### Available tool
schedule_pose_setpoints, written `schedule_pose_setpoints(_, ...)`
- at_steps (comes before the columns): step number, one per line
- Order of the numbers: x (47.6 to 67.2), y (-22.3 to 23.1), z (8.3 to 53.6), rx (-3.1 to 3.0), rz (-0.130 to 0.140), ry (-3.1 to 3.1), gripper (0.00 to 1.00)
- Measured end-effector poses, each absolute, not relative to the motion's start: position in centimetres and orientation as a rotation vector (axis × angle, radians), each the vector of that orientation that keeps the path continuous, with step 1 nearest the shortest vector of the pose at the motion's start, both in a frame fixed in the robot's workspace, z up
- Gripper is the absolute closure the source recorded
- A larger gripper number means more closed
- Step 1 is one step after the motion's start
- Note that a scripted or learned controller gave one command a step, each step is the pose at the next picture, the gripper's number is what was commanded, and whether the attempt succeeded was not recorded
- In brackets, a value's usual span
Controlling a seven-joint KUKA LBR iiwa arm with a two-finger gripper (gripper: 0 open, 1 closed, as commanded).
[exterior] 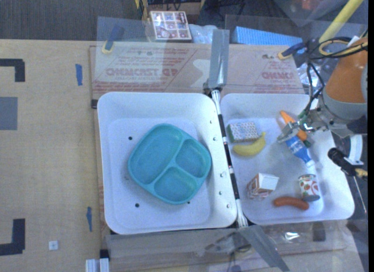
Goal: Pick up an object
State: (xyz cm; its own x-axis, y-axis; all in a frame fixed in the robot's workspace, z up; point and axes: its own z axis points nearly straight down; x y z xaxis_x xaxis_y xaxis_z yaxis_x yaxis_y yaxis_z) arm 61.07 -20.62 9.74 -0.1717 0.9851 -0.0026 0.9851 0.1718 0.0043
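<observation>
Camera view, looking down at a slant on the table (47,148) and both white bins. Left bin (117,113): one teal plastic divided plate (169,162), three compartments, lying flat near the centre. Right bin (345,206): the pickable clutter.

Progress: nothing lifted yet, as far as I can judge. Every object rests on a bin floor. The pick is entirely ahead of me.

My gripper (298,130) sits low over the right bin's upper half, arm coming in from 3 o'clock, orange band above the wrist. Whether it is wide or narrow I cannot tell; the tip is lost among cables and orange bits.

Likeliest target: a small blue-and-white plastic bottle (301,151), lying tilted, just beside the gripper at its 5 o'clock, possibly touching; contact unclear.

Others, taken from the gripper:
- yellow toy banana (250,146), near, at 8 o'clock
- patterned grey block (243,130), at 9 o'clock, just above the banana
- small white-and-brown carton (261,185), at 7 o'clock, well apart
- red-orange toy sausage (290,203), at 6 o'clock, near the bin's lower edge
- small printed tin can (308,186), upright, at 6 o'clock, just above the sausage's right end

Judgement: the bottle needs only a short descent.
</observation>
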Motion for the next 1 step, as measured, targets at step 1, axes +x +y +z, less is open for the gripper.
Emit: schedule_pose_setpoints(1, 62.04, -18.33, 19.93, 2.118, 0.001, 2.316, 1.00)
